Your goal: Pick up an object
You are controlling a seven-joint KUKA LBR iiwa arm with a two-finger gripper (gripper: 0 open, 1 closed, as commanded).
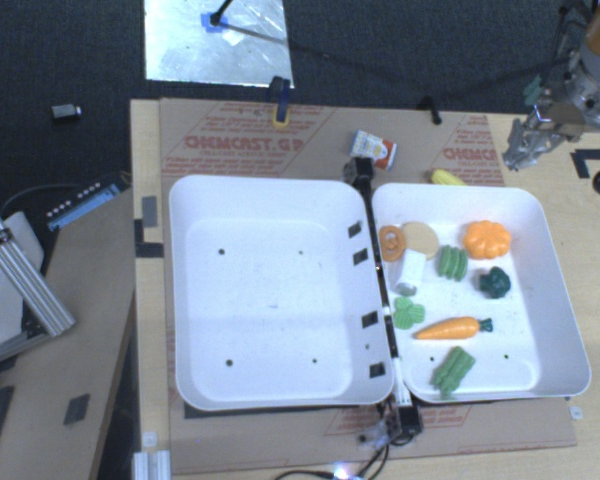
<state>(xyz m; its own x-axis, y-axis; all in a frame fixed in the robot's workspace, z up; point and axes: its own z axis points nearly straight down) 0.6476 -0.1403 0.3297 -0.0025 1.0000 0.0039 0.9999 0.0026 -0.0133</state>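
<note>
Gripper (pixel 525 148) is hanging off the arm (pixel 592 78) at the far right of the bench, above the cardboard sheet (pixel 310 133) & outside both bins; its metal fingers are pointing down-left, but whether they're spread or closed I can't tell at this res, and nothing is showing between them. All candidate objs are sitting below and left of the gripper, in the right bin (pixel 555 268). Closest to it: a small yellow piece (pixel 446 178) lying on the cardboard just outside the bin's top rim, left of & slightly below the gripper. Next, the orange pumpkin (pixel 487 239) is sitting below the gripper, a bit left, w/ a dark green broccoli-like piece (pixel 495 282) just under it. Further left of the pumpkin: a ridged green veg (pixel 452 263), a tan round disc (pixel 419 238), an orange pretzel-shaped ring (pixel 391 240) beside the disc near the divider, & a white block (pixel 412 268) just below the disc. Further down from the gripper: a light green leafy piece (pixel 408 314), a carrot (pixel 452 328) lying roughly horizontal w/ its dark green top pointing right, and a long green pod (pixel 452 368) tilted near the bin's lower edge. The left bin (pixel 270 288) is lying well left of the gripper, touching the right bin along the black clips (pixel 365 258). A small white-and-orange packet (pixel 373 148) is resting on the cardboard left of the gripper, at about its height.
</note>
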